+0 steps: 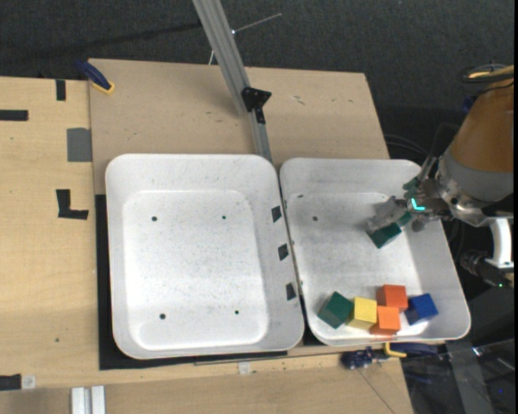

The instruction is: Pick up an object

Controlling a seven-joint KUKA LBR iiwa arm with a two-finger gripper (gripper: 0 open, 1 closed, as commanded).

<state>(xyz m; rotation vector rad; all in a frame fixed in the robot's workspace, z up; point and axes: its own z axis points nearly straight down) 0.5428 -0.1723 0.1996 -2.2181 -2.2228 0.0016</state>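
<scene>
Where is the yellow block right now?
The yellow block lies in the right bin, near its front edge, between a green block and an orange block.

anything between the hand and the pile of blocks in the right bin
No: in the camera view, bare white floor of the right bin lies between the hand and the blocks.

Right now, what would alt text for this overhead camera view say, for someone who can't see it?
A robot arm's gripper holds a dark green block above the right bin. Five coloured blocks cluster at that bin's near edge, beside the left bin.
</scene>
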